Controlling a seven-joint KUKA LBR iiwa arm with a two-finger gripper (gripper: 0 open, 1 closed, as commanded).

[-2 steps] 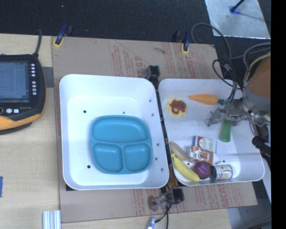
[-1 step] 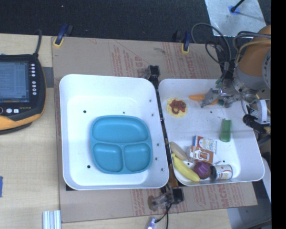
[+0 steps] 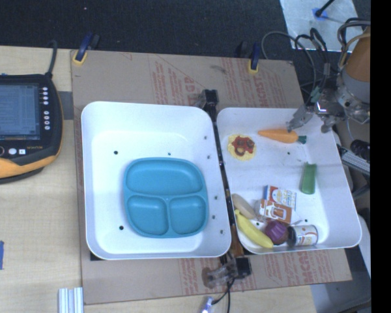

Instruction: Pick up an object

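My gripper at far right corner of right bin, fingers spread wide, holding nothing, tips just beside green end of carrot. Carrot lies flat on bin floor, untouched by me as far as visible. Left of carrot: small pizza toy. Nearer than carrot: green block, carton, banana, can. Further left: left bin with blue divided plate

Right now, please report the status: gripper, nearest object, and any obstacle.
Gripper low over right bin, far side. Carrot lies just beside it, not held. Green block apart, nothing on the carrot.
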